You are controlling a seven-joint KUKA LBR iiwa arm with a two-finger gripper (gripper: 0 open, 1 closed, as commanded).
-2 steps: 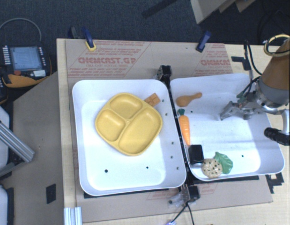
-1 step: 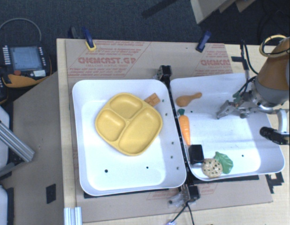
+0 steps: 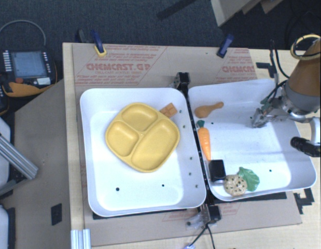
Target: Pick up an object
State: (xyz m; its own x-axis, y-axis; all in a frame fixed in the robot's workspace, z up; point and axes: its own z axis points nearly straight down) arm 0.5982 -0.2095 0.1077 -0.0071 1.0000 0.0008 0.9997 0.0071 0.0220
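Observation:
My gripper [image 3: 257, 120] hangs low over the right bin [image 3: 284, 154], near its upper right part, with bare white floor under it. No object is seen at its tip. Along the right bin's left side lie a tan drumstick-shaped piece [image 3: 208, 109], an orange carrot [image 3: 204, 142] and a small black block [image 3: 217, 169]. At that bin's front sit a speckled cookie [image 3: 234, 185] and a green leafy piece [image 3: 250, 177], touching each other. All of these lie well to the left of and below the gripper.
The left bin [image 3: 98, 139] holds a yellow divided plate [image 3: 143, 137] with a small brown block [image 3: 168, 109] at its upper right rim. A black fitting [image 3: 305, 146] juts over the right bin's right edge. The grey and orange arm [image 3: 305, 82] comes in from the right.

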